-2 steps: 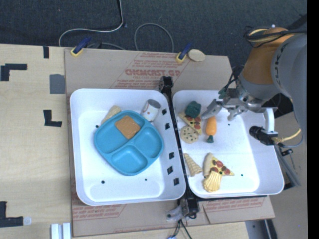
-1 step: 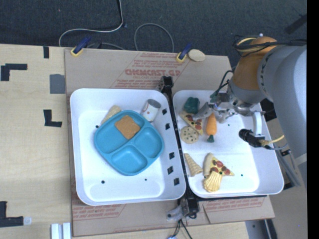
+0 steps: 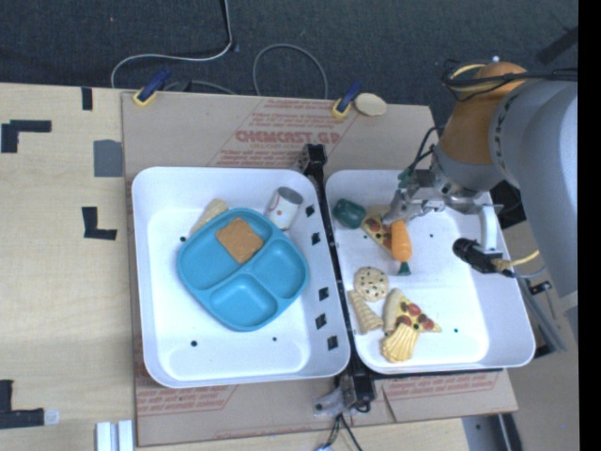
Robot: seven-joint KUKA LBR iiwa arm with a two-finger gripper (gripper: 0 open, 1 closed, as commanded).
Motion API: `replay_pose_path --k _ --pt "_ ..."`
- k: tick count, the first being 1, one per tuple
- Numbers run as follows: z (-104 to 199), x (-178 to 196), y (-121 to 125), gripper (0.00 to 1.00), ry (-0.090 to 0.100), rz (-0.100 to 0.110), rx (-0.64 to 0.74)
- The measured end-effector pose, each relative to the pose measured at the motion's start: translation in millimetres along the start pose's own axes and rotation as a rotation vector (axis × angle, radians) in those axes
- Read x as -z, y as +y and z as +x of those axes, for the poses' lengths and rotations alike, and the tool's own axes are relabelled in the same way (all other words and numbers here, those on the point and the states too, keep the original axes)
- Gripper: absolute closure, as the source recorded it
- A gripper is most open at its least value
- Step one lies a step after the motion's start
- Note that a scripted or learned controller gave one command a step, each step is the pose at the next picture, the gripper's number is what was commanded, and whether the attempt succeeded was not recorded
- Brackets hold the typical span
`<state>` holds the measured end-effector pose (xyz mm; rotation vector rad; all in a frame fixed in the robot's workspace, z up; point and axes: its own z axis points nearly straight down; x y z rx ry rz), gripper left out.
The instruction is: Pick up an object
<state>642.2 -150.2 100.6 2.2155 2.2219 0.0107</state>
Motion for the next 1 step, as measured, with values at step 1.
replay_pose_path --k 1 --pt "80.9 89.7 -26.5 1.0 0.001 0.001 0.006"
